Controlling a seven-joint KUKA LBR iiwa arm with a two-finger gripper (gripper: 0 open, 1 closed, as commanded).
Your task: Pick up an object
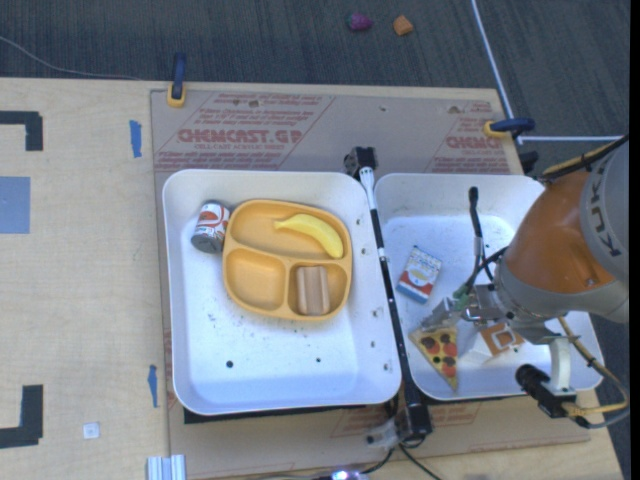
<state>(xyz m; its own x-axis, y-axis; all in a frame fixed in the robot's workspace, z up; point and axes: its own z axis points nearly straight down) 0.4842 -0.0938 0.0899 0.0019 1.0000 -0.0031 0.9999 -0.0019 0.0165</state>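
Table point(80, 268) carries two white bins. Left bin point(280, 378): yellow divided plate point(285, 258) with banana point(312, 231), crushed can point(209, 226) beside. Right bin point(420, 198): arm point(570, 248) low over its near half; small carton point(421, 273), pizza slice point(440, 350). Jaws point(472, 308) near the slice, possibly above it; spread or pressed together, cannot tell. Best approach: centre over the slice, descend square, close across its narrow width.
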